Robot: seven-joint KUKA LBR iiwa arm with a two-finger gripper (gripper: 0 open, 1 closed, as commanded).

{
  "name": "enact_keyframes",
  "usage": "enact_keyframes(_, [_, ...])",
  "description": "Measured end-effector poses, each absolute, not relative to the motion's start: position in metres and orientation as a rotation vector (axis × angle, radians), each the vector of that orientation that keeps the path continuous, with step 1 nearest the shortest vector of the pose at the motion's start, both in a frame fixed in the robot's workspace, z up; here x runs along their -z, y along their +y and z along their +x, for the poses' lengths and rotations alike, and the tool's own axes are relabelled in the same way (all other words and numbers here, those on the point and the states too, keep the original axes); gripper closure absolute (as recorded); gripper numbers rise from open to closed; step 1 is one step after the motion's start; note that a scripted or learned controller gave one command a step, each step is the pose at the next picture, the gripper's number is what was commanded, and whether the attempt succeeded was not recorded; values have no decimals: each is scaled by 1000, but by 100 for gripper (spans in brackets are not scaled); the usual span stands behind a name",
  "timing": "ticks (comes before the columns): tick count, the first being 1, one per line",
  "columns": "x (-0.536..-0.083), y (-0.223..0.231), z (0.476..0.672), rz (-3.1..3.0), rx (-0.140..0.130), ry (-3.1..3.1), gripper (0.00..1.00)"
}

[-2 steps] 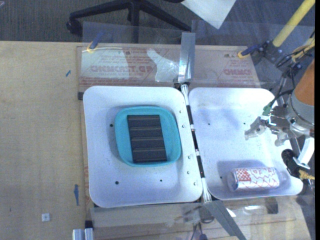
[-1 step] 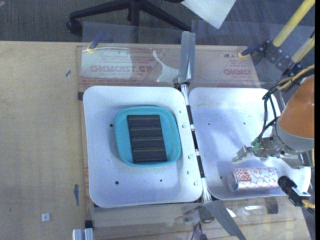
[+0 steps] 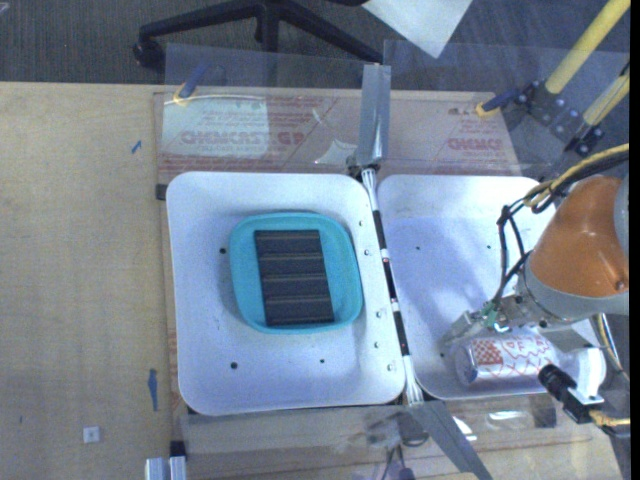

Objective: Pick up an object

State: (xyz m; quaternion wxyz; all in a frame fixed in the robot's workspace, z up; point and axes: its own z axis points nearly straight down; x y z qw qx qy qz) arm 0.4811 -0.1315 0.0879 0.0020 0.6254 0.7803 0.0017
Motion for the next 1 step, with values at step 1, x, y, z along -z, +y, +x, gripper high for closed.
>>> enact_keyframes(1, [-99,-132,483,1962,-10,2441,100])
